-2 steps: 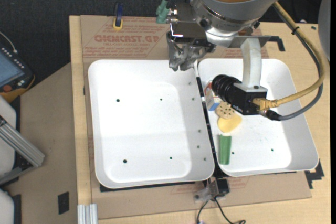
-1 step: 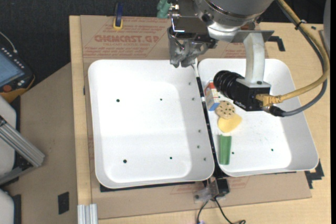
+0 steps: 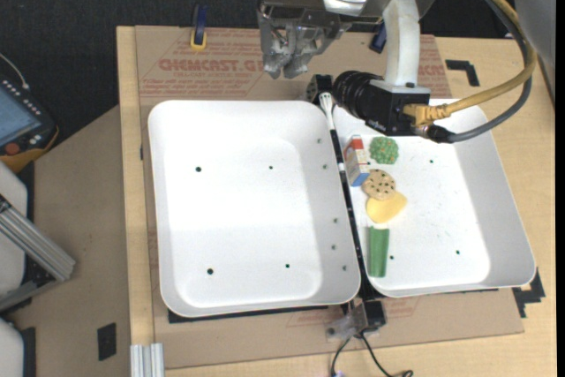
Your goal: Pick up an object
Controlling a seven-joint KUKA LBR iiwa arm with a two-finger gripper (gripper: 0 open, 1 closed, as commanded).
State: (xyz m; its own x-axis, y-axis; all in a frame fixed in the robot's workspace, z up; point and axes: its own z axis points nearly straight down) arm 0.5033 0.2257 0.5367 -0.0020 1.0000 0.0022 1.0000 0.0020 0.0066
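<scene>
My gripper (image 3: 285,59) hangs above the cardboard just behind the back right corner of the left bin (image 3: 177,128). Nothing shows beneath it. The objects lie in the right bin (image 3: 477,190), along its left side. A small red, white and blue box (image 3: 356,160) sits next to a green bumpy piece (image 3: 384,149). In front of them are a round speckled cookie (image 3: 379,183), a yellow lump (image 3: 386,208) and a green stick (image 3: 378,251). A thin white and black stick (image 3: 329,117) lies along the divide between the bins.
The bins rest on a brown cardboard sheet (image 3: 221,62). A blue and yellow clip (image 3: 199,29) stands at its back edge. A yellow cable (image 3: 494,88) arcs over the right bin's back. A metal rail (image 3: 31,238) lies at the far left.
</scene>
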